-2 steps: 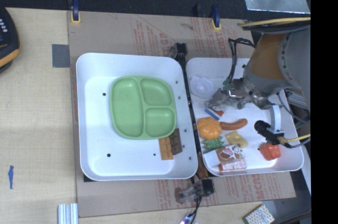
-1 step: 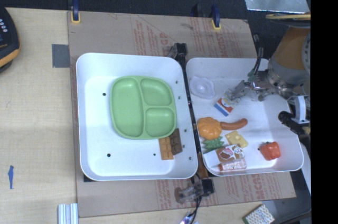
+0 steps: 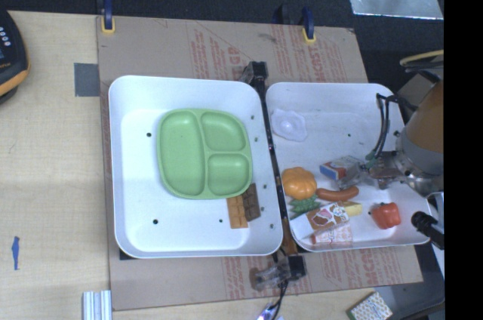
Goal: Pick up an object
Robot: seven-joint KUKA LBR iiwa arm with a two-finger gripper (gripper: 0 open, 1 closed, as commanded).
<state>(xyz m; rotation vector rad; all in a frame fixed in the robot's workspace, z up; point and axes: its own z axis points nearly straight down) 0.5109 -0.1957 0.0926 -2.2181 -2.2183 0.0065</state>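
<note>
The right bin holds several toy foods near its front: an orange fruit with a green leaf, a sausage, a slab of red and white meat, a red tomato-like piece and a small blue and grey packet. My gripper reaches in from the right, low over the bin, just right of the packet and above the sausage's right end. Nothing is visibly held in it.
The left bin carries a green divided plate and a brown waffle-like block at its front right. A clear plastic piece lies at the right bin's back left. The arm's body overhangs the right wall.
</note>
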